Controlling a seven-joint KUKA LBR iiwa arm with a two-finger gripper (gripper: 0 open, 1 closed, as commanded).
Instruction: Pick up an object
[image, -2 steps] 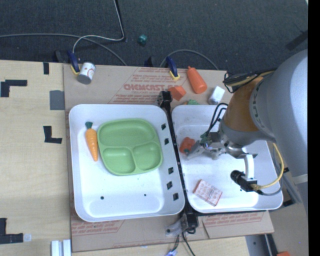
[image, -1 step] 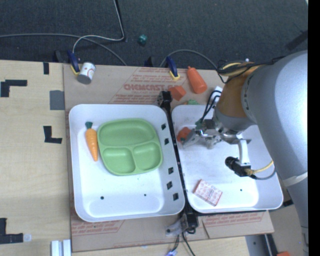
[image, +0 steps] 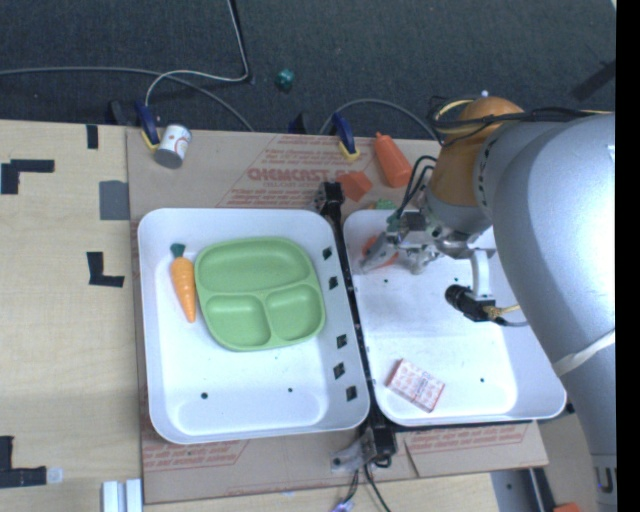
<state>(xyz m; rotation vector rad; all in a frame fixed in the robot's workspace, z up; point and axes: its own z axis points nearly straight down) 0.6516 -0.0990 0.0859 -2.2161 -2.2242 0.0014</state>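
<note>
My gripper (image: 392, 252) is low over the back left corner of the right bin (image: 450, 350). A small red-orange thing (image: 372, 243) lies right at the gripper's tip, by the bin's left wall; whether it is held is unclear. A pink patterned packet (image: 414, 385) lies near the front of the same bin. In the left bin (image: 250, 400) a green divided plate (image: 262, 292) sits with a toy carrot (image: 183, 285) beside it on the left.
Behind the bins, on the cardboard, lie an orange toy (image: 391, 160), a smaller orange piece (image: 355, 185) and a small white can (image: 173, 144). Blue clamps (image: 347, 149) hold the cardboard's back edge. The arm's grey body covers the right side.
</note>
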